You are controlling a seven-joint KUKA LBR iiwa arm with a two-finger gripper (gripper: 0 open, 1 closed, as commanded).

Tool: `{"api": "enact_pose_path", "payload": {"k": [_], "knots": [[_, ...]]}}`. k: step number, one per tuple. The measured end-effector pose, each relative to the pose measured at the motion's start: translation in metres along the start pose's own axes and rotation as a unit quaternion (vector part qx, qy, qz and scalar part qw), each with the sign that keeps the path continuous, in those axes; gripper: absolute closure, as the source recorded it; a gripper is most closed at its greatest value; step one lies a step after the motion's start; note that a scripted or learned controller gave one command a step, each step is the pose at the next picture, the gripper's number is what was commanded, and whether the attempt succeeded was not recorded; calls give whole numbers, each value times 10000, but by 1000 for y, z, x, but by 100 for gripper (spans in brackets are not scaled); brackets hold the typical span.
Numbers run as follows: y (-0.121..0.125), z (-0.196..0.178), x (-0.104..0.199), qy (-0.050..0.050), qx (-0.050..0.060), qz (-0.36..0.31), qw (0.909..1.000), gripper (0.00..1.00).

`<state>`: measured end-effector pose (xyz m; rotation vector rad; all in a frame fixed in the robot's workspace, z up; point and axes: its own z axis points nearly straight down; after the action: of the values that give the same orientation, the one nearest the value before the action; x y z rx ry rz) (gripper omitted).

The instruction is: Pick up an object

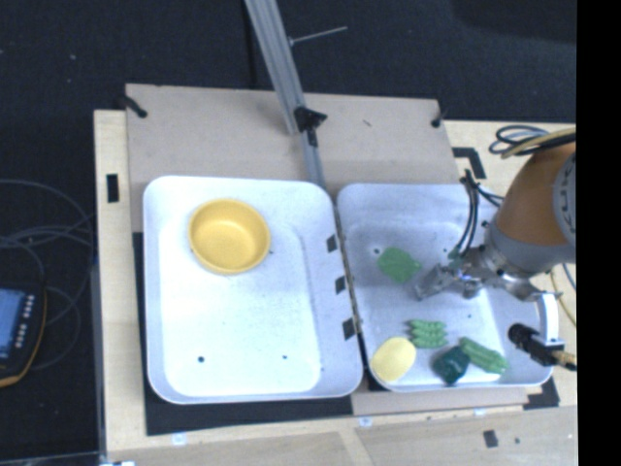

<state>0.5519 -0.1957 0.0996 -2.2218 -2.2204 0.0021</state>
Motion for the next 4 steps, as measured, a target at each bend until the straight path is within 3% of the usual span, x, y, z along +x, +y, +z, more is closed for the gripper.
{"api": "enact_pose_path", "payload": {"k": [1, 4], "knots": [[1, -12, 0, 2, -23, 5, 10000, 100], [14, -154, -4, -2, -30, -3, 10000, 100]]}}
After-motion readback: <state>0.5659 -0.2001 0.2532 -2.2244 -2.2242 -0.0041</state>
